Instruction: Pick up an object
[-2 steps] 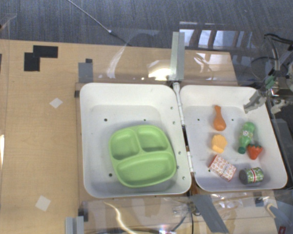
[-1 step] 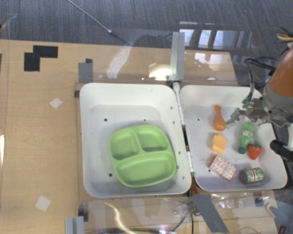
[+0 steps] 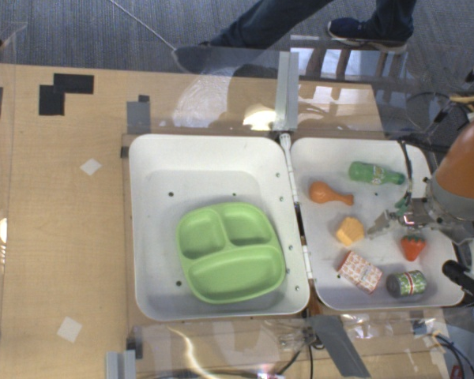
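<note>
Hovering pincer (image 3: 389, 218) near strawberry (image 3: 413, 247), can (image 3: 408, 283) label unreadable

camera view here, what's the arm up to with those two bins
The KUKA arm reaches in from the right with its gripper low in the right bin, among a cheese-like wedge, a strawberry, an orange gourd, a green bottle, a patterned box and a small can. Nothing is visibly held yet. The left bin holds a green divided tray.
</note>
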Controlling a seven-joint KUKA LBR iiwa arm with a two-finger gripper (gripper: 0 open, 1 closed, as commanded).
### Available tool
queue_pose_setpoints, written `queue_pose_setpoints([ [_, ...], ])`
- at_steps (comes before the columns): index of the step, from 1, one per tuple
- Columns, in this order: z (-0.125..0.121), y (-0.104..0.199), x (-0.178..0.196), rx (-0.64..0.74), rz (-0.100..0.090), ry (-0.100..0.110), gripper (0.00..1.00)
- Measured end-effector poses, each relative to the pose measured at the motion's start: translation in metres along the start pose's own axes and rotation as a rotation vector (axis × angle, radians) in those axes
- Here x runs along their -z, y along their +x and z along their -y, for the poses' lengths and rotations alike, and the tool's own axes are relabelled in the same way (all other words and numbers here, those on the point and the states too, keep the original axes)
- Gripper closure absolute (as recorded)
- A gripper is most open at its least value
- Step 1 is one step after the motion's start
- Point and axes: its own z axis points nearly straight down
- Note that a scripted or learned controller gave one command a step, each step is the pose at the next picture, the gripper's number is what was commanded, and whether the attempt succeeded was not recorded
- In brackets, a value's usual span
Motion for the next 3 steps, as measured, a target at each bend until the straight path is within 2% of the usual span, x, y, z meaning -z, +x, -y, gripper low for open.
queue_pose_setpoints([
  [1, -0.057, 0.04, -0.007, -0.242, -0.001, -0.003, 0.0],
  [2, 0.008, 0.113, -0.005, -0.241, -0.004, -0.004, 0.0],
  [3, 0.007, 0.111, 0.006, -0.242, -0.001, -0.009, 1.0],
])
